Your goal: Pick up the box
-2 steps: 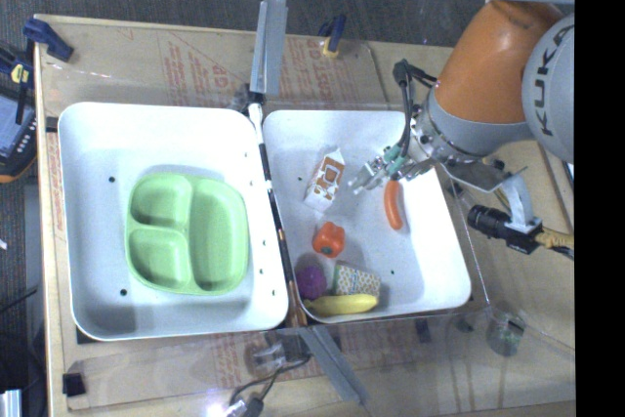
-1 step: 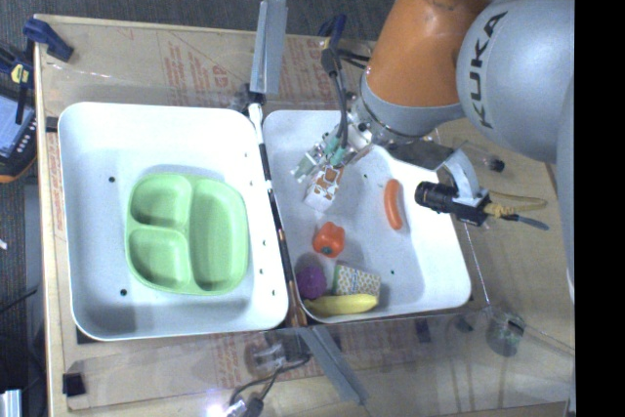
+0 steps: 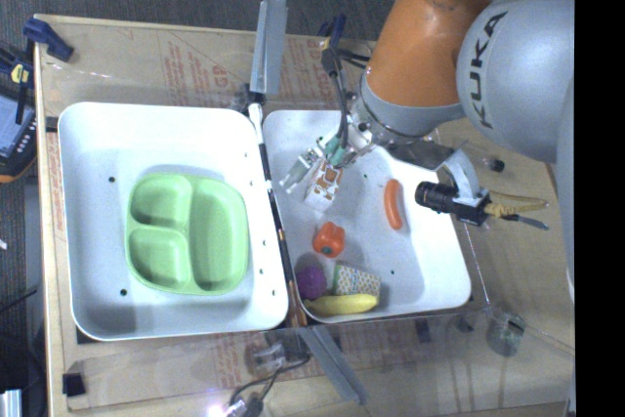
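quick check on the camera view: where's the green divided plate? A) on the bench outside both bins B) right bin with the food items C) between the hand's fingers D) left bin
D: the green divided plate lies flat on the floor of the left bin, while the hand is over the right bin, near the sausage and banana.

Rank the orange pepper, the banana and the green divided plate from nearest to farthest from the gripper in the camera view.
From the gripper:
1. Orange pepper, just below it in the right bin.
2. Banana, at that bin's near edge.
3. Green divided plate, across in the left bin.
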Tool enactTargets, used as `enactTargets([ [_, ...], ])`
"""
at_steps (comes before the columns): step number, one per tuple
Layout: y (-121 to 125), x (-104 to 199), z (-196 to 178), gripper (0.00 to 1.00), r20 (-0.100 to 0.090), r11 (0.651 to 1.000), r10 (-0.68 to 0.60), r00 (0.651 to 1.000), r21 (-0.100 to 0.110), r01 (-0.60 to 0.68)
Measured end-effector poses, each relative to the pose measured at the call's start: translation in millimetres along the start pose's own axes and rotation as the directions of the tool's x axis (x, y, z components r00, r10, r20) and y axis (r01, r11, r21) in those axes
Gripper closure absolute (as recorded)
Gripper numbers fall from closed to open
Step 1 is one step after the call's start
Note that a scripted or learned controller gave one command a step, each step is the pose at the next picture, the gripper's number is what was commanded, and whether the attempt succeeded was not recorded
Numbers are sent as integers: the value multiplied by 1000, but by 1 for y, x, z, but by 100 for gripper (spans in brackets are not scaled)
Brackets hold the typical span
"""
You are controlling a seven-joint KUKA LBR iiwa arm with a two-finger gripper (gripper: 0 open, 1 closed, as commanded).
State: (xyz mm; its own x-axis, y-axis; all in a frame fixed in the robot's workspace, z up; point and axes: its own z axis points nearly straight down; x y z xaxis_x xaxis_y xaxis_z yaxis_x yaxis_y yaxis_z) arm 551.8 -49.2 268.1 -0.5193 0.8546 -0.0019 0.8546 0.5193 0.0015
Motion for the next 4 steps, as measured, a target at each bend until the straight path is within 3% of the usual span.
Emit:
enactTargets([
  [1,-76,-2,28,0,-3,992,126,992,5,-126],
  [2,-55,-80,6,0,-2,987,161,987,2,-161],
  [3,-102,-109,59,0,-3,977,212,977,5,-212],
  [4,-123,-56,178,0,-5,983,181,983,6,-181],
])
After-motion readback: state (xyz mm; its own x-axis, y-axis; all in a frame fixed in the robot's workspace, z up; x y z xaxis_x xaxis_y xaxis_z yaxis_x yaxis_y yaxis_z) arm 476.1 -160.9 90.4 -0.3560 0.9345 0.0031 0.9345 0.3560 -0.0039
